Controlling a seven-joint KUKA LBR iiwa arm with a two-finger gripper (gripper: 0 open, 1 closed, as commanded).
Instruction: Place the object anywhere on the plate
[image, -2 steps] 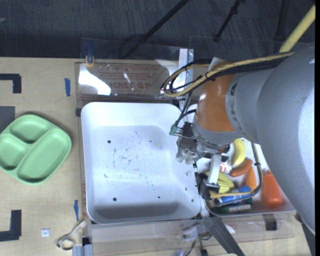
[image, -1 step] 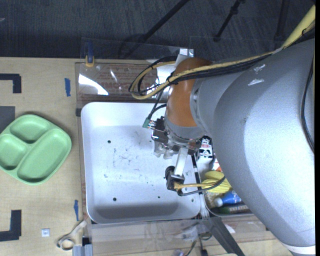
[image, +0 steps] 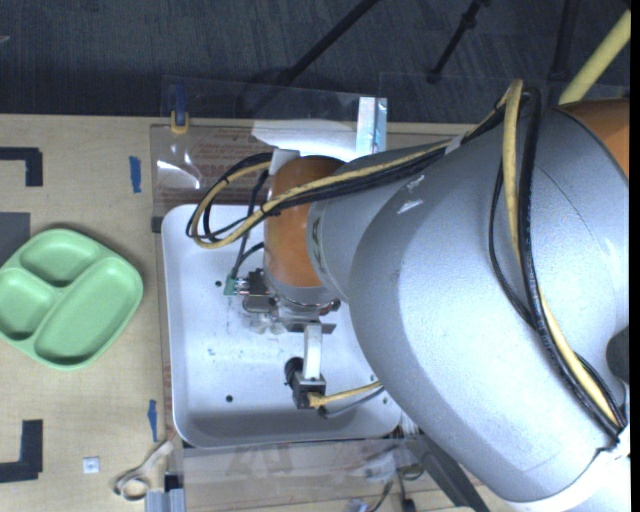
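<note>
Smooth grey arm (image: 450, 300) of fat rounded shells, ending toward the wrist in a glossy orange band (image: 290, 235). Black and yellow cables (image: 400, 168) strung along the shell right of the band, looping loose just left of it. Below the band, a silvery flange (image: 292, 300) with a small green tab (image: 232, 287) on its left; more orange well right of the band.

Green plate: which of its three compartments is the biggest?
The long oblong compartment on the side of the green plate nearest the white bin; the other two, at its top and left, are smaller and rounder.
</note>
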